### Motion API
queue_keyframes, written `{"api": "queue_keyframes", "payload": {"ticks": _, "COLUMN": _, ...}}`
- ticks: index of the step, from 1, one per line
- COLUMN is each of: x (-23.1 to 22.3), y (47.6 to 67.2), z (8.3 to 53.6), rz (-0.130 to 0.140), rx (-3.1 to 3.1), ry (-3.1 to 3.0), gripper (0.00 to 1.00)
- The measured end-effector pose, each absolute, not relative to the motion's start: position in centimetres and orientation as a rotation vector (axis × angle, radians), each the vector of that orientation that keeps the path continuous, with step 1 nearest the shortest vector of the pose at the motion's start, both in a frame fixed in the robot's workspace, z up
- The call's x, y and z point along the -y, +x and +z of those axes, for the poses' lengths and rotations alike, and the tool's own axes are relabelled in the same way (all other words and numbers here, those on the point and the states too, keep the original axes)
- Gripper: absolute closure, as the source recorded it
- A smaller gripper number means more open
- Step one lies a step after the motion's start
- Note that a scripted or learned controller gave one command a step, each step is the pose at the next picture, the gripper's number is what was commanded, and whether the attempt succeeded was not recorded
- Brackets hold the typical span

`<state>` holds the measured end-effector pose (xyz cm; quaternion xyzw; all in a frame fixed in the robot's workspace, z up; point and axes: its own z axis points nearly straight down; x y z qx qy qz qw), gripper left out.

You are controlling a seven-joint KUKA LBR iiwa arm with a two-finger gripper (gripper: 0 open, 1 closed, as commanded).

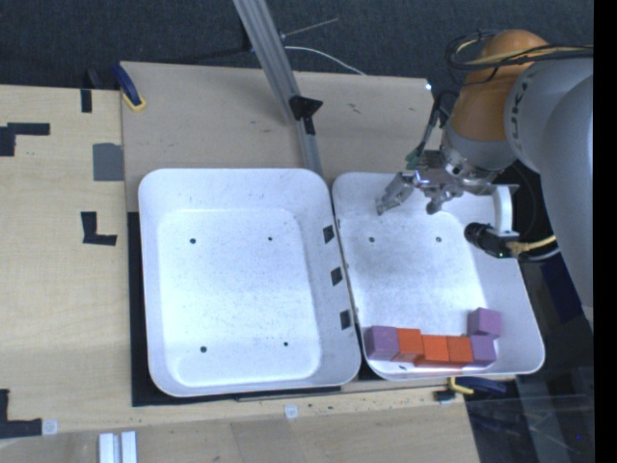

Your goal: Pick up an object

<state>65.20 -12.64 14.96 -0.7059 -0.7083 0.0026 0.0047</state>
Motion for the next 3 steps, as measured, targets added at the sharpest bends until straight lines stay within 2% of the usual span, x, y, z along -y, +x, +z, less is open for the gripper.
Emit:
{"api": "queue_keyframes", "payload": {"ticks": 1, "x": 14.9, "y": 60.8, "z": 28.5, "rz": -0.005, "rx": 2.226, "ry": -2.226, "gripper": 0.0}}
{"api": "queue_keyframes", "payload": {"ticks": 2, "x": 9.6, "y": 59.9, "z": 16.5, "rz": 0.008, "rx": 2.219, "ry": -2.212, "gripper": 0.0}}
{"api": "queue_keyframes", "payload": {"ticks": 3, "x": -6.4, "y": 63.5, "z": 19.2, "rz": -0.004, "rx": 2.23, "ry": -2.21, "gripper": 0.0}}
